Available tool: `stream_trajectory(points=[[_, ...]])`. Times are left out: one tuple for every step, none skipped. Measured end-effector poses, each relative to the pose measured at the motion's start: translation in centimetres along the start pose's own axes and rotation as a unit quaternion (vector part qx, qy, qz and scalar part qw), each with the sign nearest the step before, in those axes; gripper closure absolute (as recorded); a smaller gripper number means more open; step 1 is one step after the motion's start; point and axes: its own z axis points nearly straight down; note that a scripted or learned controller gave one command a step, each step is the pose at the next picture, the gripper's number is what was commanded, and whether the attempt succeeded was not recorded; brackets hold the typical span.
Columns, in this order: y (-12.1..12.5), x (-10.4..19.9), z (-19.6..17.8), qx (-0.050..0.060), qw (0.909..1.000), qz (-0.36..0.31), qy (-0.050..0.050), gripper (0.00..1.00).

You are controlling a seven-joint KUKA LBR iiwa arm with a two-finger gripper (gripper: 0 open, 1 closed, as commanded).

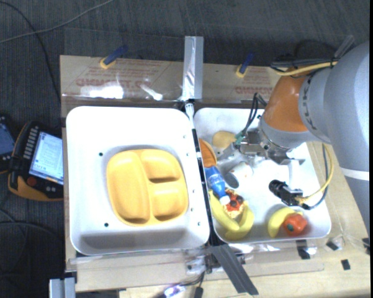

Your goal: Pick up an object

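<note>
In the right bin (319, 225), nearest the camera, a yellow fruit-shaped toy with a red patch (287, 222) lies at about five o'clock, and a yellow banana (231, 221) curls at seven o'clock with a small red-and-dark piece resting on it. Farther in, a blue-and-white tube (215, 182) lies along the bin's nine o'clock wall beside a white cup-like object (240, 169), with a pale tan rounded piece (223, 139) at eleven o'clock. The gripper (260, 149) sits low over the bin's middle, just beside the white object, and whether it is parted or closed cannot be told; the left bin (87, 135) holds a yellow divided tray (148, 185).
</note>
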Motion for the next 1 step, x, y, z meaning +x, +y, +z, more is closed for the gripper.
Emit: stream_trajectory(points=[[-0.04, 0.07, -0.79, 0.001, 1.0000, 0.000, 0.001, 1.00]])
